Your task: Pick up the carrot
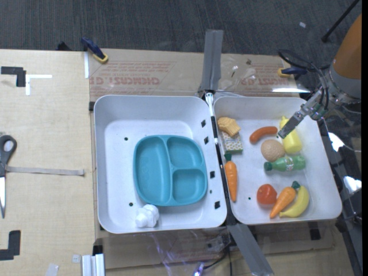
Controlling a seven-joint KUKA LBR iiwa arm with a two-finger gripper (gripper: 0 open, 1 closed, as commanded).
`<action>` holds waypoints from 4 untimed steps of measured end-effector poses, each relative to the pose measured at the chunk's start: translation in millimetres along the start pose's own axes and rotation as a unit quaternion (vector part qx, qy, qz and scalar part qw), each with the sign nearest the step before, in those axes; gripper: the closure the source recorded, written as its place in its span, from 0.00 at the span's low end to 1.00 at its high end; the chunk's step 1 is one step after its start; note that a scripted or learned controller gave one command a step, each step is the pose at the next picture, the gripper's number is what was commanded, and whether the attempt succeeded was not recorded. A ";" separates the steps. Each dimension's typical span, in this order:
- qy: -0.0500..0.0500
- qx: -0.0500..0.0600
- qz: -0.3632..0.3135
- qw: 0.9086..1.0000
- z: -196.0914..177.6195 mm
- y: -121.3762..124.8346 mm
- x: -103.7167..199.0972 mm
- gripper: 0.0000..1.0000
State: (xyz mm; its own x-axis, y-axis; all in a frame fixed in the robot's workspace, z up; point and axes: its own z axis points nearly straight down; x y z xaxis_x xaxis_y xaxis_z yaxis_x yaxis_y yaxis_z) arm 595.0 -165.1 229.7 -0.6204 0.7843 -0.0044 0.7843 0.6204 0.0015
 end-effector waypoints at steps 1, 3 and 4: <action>0.002 0.000 -0.132 0.991 71.9 -26.5 67.9 0.00; 0.001 -0.001 -0.230 0.973 136.9 -66.5 103.3 0.00; -0.001 -0.002 -0.229 0.973 127.3 -64.9 101.9 1.00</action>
